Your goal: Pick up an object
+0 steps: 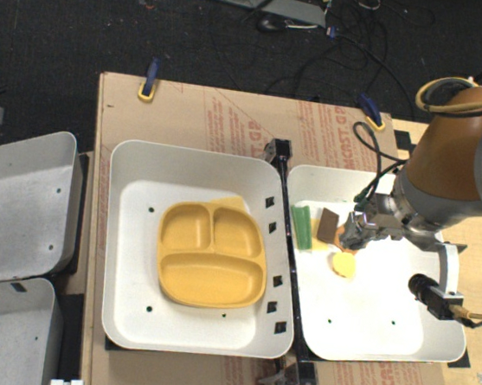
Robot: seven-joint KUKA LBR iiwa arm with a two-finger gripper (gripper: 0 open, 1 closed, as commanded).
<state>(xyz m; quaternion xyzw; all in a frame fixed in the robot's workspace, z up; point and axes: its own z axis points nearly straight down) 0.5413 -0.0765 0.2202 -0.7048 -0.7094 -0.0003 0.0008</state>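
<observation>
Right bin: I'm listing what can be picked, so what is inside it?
In the right bin lie a green block, a brown block and a yellow piece. The gripper hangs over the brown block, covering part of it.

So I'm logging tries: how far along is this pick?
Nothing looks lifted yet: the green block, brown block and yellow piece all lie on the right bin floor. In hand: the gripper is down beside the brown block. Left: grasp and lift.

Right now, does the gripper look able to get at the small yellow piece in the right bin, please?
Probably yes: the gripper hangs just above the yellow piece, which lies alone on the bin floor, apart from the green block.
</observation>
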